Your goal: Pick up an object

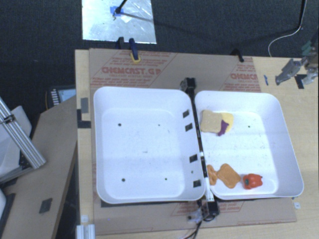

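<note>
Beyond the right bin's (284, 133) far corner, the gripper (298, 72) (finger state unclear), clear of the bench.

One fixed camera above the bench (149, 66), slanted down over both white bins (104, 148).

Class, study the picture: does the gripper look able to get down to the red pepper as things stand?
Probably yes. The red pepper lies uncovered near the right bin's front edge, just touching the orange piece; the gripper hangs beyond the bin's far right corner.
</note>
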You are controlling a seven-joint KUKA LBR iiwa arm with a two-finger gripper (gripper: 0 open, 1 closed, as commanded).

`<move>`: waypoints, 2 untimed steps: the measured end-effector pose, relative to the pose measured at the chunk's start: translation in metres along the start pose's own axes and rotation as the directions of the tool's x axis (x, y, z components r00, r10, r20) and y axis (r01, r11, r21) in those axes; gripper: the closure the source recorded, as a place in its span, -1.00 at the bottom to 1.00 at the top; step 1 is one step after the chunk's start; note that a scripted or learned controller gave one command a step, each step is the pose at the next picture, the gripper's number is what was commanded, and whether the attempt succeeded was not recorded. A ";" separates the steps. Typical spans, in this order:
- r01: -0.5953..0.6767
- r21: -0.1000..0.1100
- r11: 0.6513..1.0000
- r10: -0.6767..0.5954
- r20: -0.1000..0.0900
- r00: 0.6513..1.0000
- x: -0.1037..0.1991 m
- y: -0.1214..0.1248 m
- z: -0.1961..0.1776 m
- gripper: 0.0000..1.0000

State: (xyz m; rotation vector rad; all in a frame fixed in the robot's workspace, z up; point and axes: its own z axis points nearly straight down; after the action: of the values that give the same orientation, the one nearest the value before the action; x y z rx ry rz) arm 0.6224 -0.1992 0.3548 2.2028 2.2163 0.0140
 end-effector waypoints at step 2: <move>0.000 0.009 1.000 0.000 -0.001 1.000 -0.008 -0.060 -0.137 1.00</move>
State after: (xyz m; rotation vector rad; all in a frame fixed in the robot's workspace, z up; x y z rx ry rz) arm 0.5601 -0.2064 0.4910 2.2079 2.2218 0.0053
